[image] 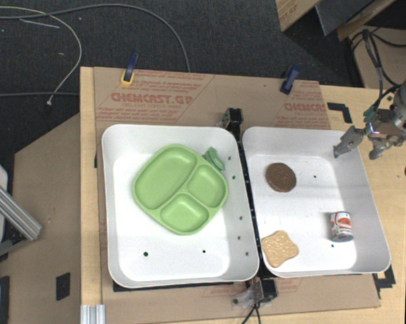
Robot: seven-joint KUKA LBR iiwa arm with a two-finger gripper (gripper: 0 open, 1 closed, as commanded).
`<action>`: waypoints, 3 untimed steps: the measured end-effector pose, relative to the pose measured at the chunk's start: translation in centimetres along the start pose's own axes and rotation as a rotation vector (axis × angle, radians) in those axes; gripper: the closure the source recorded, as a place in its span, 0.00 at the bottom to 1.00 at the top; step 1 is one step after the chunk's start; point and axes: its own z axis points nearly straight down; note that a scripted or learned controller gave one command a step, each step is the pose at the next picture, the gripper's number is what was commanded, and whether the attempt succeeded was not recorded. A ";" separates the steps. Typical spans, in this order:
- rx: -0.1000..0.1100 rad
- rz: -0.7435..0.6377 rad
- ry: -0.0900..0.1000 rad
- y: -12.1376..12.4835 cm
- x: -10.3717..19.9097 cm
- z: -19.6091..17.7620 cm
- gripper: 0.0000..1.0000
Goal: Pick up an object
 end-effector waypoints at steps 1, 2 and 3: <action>-0.015 -0.004 -0.004 0.3 0.1 -0.9 0.00; -0.010 -0.005 -0.002 0.6 0.2 3.3 0.00; -0.009 -0.006 -0.001 0.9 0.8 9.5 0.00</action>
